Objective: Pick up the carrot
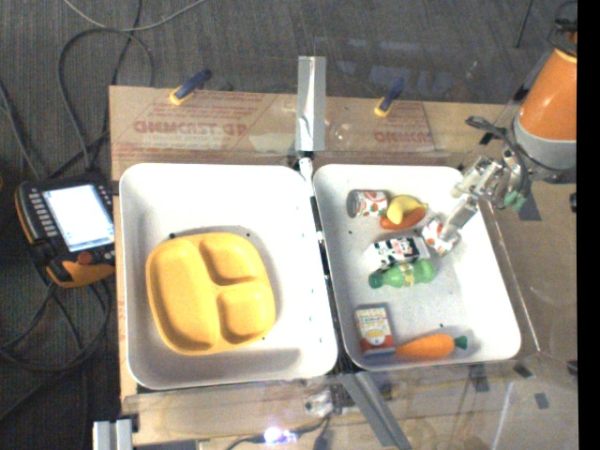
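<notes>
From above, the bench is a brown board point(234, 129) standing on dark grey carpet point(141, 36), with loose cables lying on the floor beyond it. Two clamps with blue and yellow handles point(192, 84) grip the board's far edge. Mirrored, faded red lettering is printed across the board, too washed out to read. Two shallow white bins sit side by side on it.

The gripper point(444, 235) hangs over the right bin point(497, 317), reaching in from the right below the arm's orange band point(551, 97). Whether it is open or closed cannot be told from here. Nothing visibly sits in its grasp.

The carrot point(427, 347) lies well toward the near rim of the right bin, far in front of the gripper, orange with a green stub end pointing right. Just left of the carrot is a small carton point(374, 326) with a red and yellow label, its print illegible. Just left of the gripper lie a black-and-white packet point(401, 247) and a green toy point(403, 275); beyond them are a red-and-white can point(367, 202) and a yellow and red fruit piece point(404, 212).

Farther left, the left bin point(141, 345) holds a yellow divided tray point(212, 291). A handheld pendant point(67, 218) with a lit screen rests on the floor past it.
</notes>
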`<state>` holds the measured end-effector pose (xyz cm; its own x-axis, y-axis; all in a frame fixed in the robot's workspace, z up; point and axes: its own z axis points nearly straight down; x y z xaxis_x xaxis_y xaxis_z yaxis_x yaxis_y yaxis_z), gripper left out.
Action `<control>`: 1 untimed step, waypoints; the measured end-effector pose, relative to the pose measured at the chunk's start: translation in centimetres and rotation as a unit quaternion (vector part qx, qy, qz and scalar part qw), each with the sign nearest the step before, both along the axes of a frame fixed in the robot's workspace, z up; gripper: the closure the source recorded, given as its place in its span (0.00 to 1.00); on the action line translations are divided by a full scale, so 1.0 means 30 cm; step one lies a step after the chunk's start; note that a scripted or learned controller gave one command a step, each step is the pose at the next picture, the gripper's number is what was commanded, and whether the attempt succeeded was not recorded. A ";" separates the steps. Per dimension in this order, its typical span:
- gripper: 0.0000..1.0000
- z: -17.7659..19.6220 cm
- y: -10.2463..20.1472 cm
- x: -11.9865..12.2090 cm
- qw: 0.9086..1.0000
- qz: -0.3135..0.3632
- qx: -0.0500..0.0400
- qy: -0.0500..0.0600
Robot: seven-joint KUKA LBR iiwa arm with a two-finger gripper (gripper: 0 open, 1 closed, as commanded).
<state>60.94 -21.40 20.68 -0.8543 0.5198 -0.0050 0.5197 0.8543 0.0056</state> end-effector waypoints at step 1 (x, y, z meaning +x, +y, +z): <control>0.00 -0.009 -0.029 0.140 0.997 0.078 -0.003 0.002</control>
